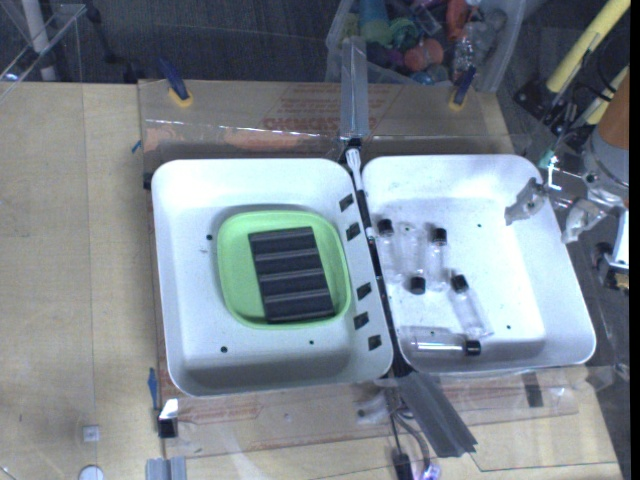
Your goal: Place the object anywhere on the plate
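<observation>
Camera view, nearest edge first: on the tabletop (60, 268), a grey bracket (440, 423) and loose cables (405, 453) sit just in front of the seam where the two bins meet, low and outside any reach path.

The left bin (180, 268) holds the green plate (232, 248), set near its middle. The black ribbed block (292, 273) lies flat on the plate, well within the rim and slightly turned. Judged from how it lies, the placing looks already done. The block's broad, flat base should keep it from sliding off.

The right bin (560, 308) carries a scatter of clear vials (465, 308) with black caps. One vial lies along the near wall and the others are grouped toward the divider (360, 268). They lie apart from the plate, so none of them crowds the block.

Farther back, the gripper (548, 213) hangs over the right bin's far right corner. Its fingers (522, 206) are spread with nothing between them, and they are well apart from both the plate and the vials. The raised divider with its black tabs is the one obstacle between gripper and plate.

Farthest off, two blue clamps (178, 90) pin the backing sheet. A clear tub of coloured toys (420, 18) stands behind the bins, clear of the work.
</observation>
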Motion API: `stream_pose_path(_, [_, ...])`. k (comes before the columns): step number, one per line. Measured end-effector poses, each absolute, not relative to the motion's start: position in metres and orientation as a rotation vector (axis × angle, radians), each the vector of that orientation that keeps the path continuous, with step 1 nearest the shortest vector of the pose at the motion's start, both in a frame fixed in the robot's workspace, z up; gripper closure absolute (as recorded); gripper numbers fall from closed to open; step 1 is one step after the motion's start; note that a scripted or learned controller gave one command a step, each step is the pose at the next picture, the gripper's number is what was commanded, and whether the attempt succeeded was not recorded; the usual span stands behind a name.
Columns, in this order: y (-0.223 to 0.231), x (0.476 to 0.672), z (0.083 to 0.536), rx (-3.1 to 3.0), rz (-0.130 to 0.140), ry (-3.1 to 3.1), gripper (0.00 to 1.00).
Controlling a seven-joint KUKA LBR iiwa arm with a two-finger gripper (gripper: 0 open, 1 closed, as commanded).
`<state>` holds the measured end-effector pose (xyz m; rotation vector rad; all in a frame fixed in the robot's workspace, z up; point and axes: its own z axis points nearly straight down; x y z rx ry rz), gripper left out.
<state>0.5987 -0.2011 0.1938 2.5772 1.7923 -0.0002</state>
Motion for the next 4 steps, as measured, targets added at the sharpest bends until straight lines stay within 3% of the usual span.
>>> stream_pose_path(2, [-0.209, 0.639, 0.436, 2.686, -0.001, 1.627, 0.0])
stream_pose_path(3, [-0.214, 0.61, 0.434, 2.772, -0.007, 1.489, 0.0])
stream_pose_path(4, [-0.209, 0.668, 0.435, 2.629, 0.001, 1.714, 0.0])
